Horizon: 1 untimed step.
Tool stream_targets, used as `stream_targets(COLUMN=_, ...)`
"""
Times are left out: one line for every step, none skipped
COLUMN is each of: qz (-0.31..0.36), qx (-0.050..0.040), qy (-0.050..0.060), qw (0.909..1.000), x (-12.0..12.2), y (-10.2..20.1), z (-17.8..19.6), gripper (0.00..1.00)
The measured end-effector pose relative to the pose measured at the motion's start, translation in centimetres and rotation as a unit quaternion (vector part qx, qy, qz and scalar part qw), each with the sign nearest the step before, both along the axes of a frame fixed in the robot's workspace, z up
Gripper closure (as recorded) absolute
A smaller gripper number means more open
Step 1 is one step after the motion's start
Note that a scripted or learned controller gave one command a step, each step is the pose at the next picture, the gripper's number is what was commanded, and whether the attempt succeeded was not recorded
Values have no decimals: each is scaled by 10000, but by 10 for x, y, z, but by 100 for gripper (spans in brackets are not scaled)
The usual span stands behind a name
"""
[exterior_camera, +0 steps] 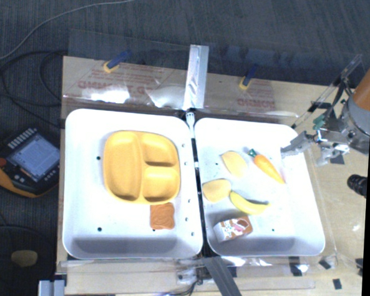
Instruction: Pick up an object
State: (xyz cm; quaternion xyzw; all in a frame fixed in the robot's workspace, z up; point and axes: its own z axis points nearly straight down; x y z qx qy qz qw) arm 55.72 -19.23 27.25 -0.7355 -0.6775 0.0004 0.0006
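Reaching in over the right bin's (pixel 306 208) far right corner, the gripper (pixel 313 144) carries nothing that can be seen; how wide it is set cannot be told. This looks like the approach, before any grasp. Nearest the bin's front edge lies a small packet (pixel 233 228), then a banana (pixel 249 203), two yellow pieces (pixel 216 189), and farthest, the carrot (pixel 267 166), closest to the gripper, just left and nearer. Next it must descend over one.

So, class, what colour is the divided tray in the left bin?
Yellow tray, seen in the camera view.
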Motion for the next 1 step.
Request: stream_targets(qz=275, qx=-19, qy=2, qw=9996, x=66, y=-13, z=-67, gripper=0)
